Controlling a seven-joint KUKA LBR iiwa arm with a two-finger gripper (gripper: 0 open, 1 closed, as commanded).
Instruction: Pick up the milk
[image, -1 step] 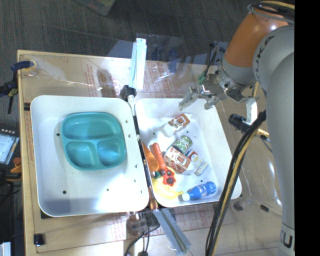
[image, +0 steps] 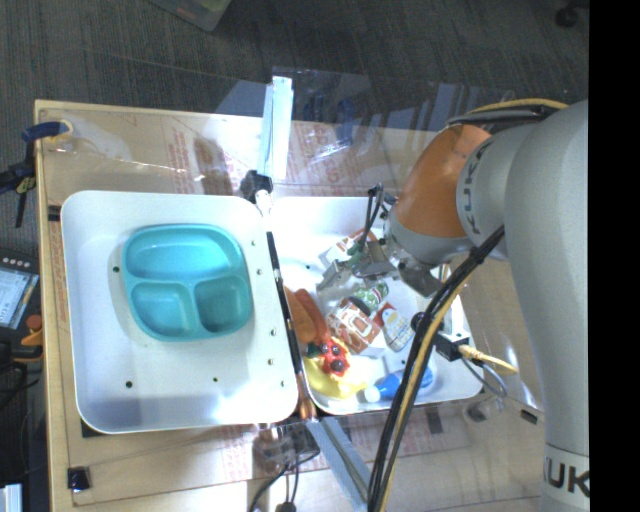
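The grey arm (image: 530, 250), with its orange band (image: 435, 195) above the wrist, reaches in from the right and bends down over the right bin (image: 300, 215). The left bin (image: 90, 310) holds a turquoise divided tray (image: 186, 278) with three compartments. In the right bin lies a heap of toy groceries. The gripper (image: 362, 262) sits low over the heap's upper part — whether it is spread or pressed together cannot be told, since wrist and clutter hide it. Just below the gripper, toward the near side of the bin, lies a small carton with red and white print (image: 352, 322), most likely the milk, tilted among the other things and apart from the tool. Left of it lies an orange-brown piece (image: 305, 312), below that a yellow toy (image: 330, 378) — and at the near edge a blue-and-white bottle (image: 400, 385).
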